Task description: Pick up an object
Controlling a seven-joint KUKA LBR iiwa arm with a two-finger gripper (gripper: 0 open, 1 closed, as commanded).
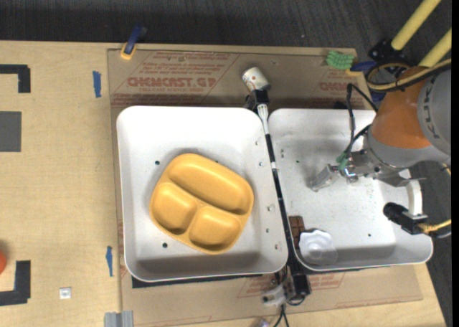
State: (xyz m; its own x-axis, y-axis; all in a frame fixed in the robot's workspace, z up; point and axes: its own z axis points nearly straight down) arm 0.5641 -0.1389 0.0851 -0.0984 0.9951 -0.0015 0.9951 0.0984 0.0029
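Camera view: claw (320, 177) tips blurry (obj (316, 244) by bin (358, 255) edge).

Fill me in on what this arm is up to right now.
The grey arm with the orange band reaches into the right white bin, its end effector low over the bin floor. A small clear plastic cup sits near that bin's front left corner. The yellow three-compartment plastic tray lies in the left white bin. Nothing appears grasped yet.

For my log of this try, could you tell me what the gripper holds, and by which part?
Nothing is visibly held. The gripper hangs over the right bin, apart from the clear lid in its near corner.
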